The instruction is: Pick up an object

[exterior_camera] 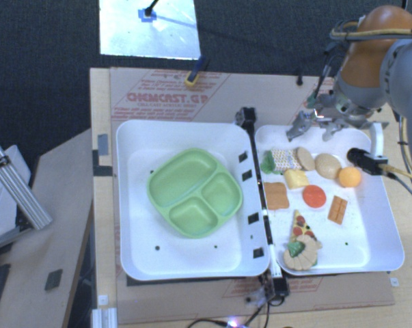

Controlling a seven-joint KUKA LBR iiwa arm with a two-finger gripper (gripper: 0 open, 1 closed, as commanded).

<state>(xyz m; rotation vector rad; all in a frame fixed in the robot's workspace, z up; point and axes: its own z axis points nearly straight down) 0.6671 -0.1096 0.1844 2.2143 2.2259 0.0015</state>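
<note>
Arm (387,53) comes in from the right, wrist over the back edge of the right bin (380,255). Gripper (315,125) hangs above the bin's back-left area, just behind the food pile; fingers look spread apart, nothing between them. All pickable items sit in the right bin, taking the red disc (314,196) as reference: yellow piece (296,178) just up-left of it, toast square (276,195) to its left, orange ball (350,177) up-right, orange wafer (337,210) right and slightly nearer, tan oval (327,165) directly behind, checkered cracker (282,160) and green leafy piece (268,162) further back-left. Pizza slice (302,228) lies in front of the disc, with a tan cookie with green on top (300,255) at the bin's front rim. Left bin (141,251) holds a green divided tray (194,192), well left of the disc.
</note>
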